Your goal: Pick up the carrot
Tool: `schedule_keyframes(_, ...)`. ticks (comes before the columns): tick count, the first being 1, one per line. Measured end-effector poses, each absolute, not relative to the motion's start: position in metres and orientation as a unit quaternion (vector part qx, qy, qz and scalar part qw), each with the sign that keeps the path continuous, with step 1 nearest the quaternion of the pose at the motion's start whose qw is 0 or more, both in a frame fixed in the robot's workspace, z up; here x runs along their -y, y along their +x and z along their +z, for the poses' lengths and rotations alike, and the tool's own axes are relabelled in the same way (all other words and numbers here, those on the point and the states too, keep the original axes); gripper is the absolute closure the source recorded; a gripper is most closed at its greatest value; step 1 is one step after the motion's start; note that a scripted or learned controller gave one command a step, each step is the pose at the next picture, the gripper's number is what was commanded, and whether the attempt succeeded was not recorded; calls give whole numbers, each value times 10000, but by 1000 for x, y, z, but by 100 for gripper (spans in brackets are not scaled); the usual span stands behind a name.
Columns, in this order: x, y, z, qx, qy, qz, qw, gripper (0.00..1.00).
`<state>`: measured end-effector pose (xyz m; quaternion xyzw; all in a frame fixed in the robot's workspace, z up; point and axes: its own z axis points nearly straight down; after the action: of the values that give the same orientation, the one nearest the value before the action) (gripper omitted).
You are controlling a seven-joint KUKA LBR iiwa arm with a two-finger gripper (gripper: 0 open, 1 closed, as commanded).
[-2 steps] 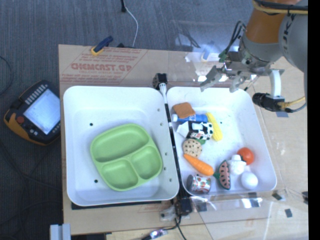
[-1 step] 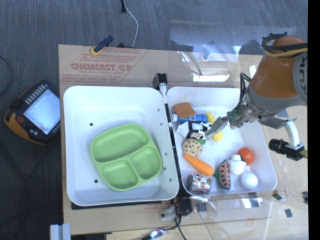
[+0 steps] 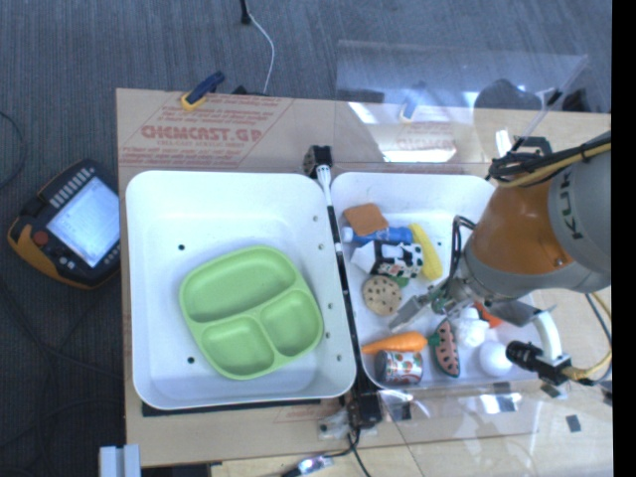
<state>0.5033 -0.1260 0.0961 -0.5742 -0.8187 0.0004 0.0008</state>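
The orange carrot [image 3: 395,343] lies on its side near the front of the right bin [image 3: 437,185], between a round cookie [image 3: 379,293] and a small can [image 3: 401,368]. My gripper [image 3: 425,306] hangs just above and to the right of the carrot, apart from it. Its two grey fingers [image 3: 405,312] are spread open, pointing left and down, with nothing between them. The orange wrist band [image 3: 517,238] covers the bin's right part.
A watermelon slice [image 3: 446,349] lies right of the carrot. A cow toy [image 3: 397,259], a yellow piece [image 3: 425,249], a blue piece [image 3: 395,237] and a brown slice [image 3: 366,219] crowd the back. The left bin [image 3: 159,207] holds a green divided plate [image 3: 251,311].
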Motion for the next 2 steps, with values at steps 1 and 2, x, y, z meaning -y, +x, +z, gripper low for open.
schedule_keyframes(1,116,492,92,7634,-6457,-51,-128,0)
schedule_keyframes(2,112,491,92,8364,-5479,-21,-135,0)
